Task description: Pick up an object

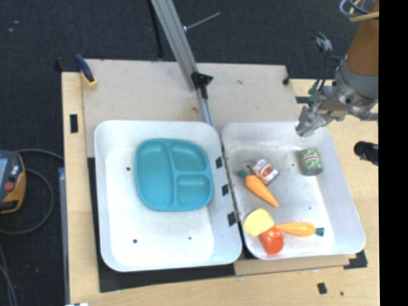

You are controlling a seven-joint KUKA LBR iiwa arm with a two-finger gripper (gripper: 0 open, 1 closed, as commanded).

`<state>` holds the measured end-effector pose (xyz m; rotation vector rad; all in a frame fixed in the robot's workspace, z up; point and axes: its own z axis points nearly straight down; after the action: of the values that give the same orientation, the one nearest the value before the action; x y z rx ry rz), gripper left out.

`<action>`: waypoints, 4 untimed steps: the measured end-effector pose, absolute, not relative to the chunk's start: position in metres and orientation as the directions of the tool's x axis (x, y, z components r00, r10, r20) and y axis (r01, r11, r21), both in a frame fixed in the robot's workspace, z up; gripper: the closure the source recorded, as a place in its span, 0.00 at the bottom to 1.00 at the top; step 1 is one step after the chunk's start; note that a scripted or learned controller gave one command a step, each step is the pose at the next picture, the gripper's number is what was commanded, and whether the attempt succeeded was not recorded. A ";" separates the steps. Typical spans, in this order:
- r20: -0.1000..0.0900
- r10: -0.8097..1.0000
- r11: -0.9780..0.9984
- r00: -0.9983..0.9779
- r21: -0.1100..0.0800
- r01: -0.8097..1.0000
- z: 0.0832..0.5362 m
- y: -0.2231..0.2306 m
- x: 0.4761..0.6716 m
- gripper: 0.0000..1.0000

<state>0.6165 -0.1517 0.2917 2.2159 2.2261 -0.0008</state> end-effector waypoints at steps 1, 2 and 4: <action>-0.001 1.000 0.005 -0.005 0.001 1.000 0.278 -0.112 0.603 1.00; 0.000 1.000 0.006 -0.006 0.001 1.000 0.263 -0.061 0.586 1.00; 0.001 1.000 0.007 -0.007 0.000 1.000 0.264 0.040 0.573 1.00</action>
<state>0.5730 0.0399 0.2645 2.2143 2.2291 0.0008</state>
